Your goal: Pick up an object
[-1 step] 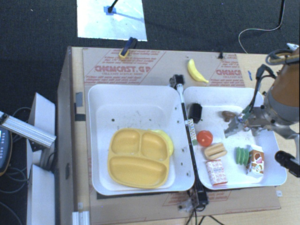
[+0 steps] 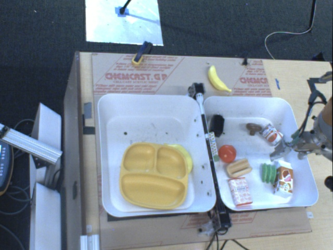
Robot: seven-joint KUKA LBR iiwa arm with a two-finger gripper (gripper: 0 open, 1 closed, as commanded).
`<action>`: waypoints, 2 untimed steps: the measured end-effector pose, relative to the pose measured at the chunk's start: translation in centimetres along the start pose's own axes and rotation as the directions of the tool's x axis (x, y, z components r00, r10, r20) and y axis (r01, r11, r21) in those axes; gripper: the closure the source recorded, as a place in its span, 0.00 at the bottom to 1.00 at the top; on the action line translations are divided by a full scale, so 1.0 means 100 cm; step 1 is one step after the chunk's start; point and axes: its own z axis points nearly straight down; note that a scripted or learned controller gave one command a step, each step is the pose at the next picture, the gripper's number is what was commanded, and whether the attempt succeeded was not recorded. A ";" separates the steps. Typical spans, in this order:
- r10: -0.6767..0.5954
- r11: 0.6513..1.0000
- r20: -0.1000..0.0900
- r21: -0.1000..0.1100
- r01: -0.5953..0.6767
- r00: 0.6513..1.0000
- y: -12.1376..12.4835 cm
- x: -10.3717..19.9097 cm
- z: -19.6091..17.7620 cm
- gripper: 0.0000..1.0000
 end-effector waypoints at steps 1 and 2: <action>-0.002 1.000 -0.002 0.000 0.002 1.000 -0.010 0.007 0.056 0.00; -0.002 1.000 -0.001 -0.003 0.002 1.000 -0.009 0.002 0.086 0.00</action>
